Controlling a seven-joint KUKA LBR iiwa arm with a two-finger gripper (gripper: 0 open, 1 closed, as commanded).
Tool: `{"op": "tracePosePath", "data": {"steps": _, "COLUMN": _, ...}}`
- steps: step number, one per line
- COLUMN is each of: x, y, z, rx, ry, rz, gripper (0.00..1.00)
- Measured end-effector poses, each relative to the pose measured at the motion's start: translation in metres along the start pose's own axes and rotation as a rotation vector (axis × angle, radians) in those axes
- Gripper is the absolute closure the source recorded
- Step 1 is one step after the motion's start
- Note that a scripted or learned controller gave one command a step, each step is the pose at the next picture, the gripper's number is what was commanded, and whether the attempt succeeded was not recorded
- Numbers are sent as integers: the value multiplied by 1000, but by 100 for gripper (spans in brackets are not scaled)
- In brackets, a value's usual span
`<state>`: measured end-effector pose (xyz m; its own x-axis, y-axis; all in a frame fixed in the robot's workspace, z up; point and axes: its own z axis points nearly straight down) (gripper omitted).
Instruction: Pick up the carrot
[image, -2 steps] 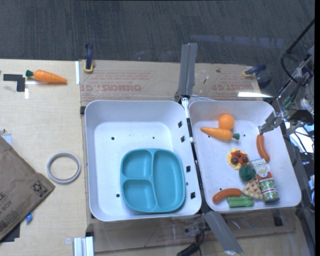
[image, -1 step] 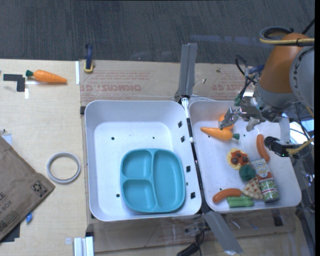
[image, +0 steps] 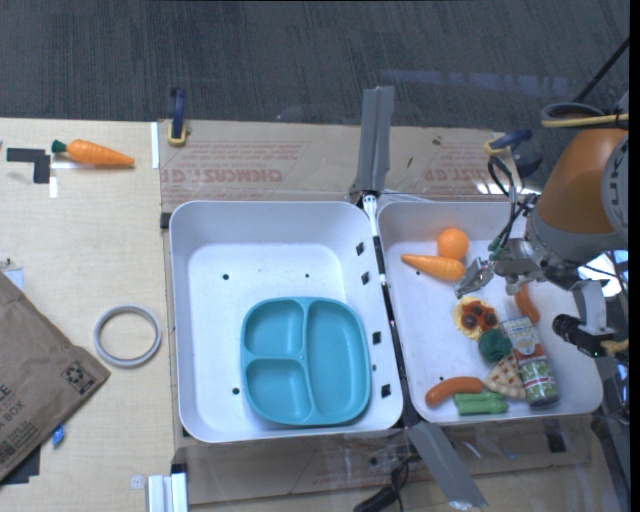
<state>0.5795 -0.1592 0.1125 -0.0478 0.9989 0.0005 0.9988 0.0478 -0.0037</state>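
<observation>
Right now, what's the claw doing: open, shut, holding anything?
Claw: hovering just right of the carrot in the right bin, nothing gripped; open or shut cannot be told.

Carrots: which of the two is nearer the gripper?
The carrot in the right bin, beside the orange; the other carrot lies far left.

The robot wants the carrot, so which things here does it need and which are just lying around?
For the job:
- orange tapered carrot in the right white bin
- the arm's gripper beside it

Just lying about:
- round orange fruit
- teal divided plate
- pizza slice toy
- tape ring
- second carrot on the bench
</observation>
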Motion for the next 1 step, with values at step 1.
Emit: {"op": "tracePosePath", "data": {"steps": 1, "x": -34, "y": -4, "z": 21, "rx": -4, "ry": 10, "rz": -93, "gripper": 0}}
